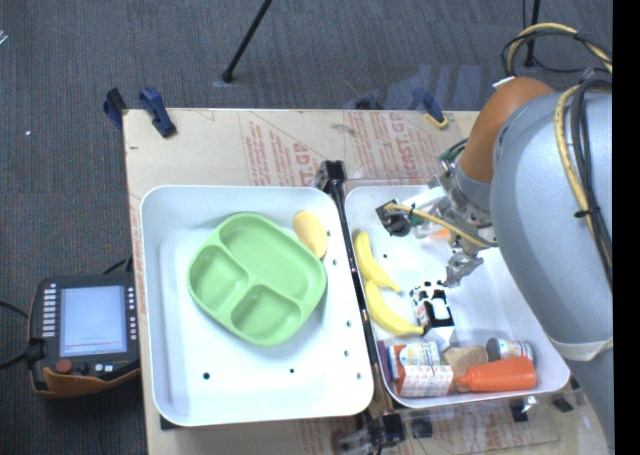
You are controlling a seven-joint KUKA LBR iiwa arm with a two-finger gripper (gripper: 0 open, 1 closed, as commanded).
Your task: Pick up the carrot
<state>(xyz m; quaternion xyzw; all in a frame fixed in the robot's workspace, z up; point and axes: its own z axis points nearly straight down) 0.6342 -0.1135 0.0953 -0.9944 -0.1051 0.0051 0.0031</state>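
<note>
The carrot point(497, 375) is an orange, stubby piece lying on its side in the front right corner of the right bin point(400, 191). My gripper point(460, 269) hangs over the middle of that bin, well behind the carrot and apart from it. It is just to the upper right of a small black-and-white toy point(432, 304). The grey arm with its orange band point(500, 128) covers the bin's right side.
Two bananas point(378, 288) lie along the right bin's left side. A carton point(420, 368), a brown lump point(464, 357) and a small can point(510, 348) crowd the carrot. A green divided plate point(258, 278) and a yellow fruit point(311, 232) sit in the left bin point(170, 383).
</note>
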